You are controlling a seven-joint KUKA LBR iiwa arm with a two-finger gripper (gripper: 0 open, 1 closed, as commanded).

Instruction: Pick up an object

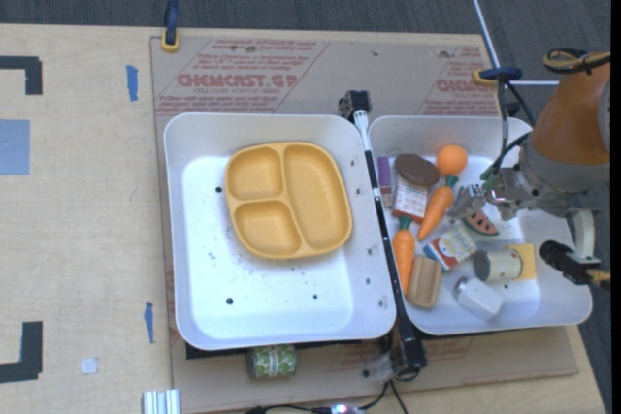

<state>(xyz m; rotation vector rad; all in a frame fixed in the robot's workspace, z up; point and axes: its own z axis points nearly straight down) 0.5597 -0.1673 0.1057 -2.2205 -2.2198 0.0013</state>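
Gripper (482, 193) low in right white bin (572, 310), finger state unreadable; watermelon-slice toy (482, 223) just below, orange plastic carrot (436, 211) leftward, slanted.

Left bin roomy, right bin crowded.
Left bin (194, 305): yellow divided plate (288, 199) sits upper centre; bare white floor along the bottom and left side gives open access. Right bin (572, 305): packed with carrots (435, 211), orange ball (451, 159), brown disc (417, 170), watermelon slice (480, 224), white cup (478, 297), mostly touching; small bare patch at lower right. Arm (572, 131) overhangs its right edge.
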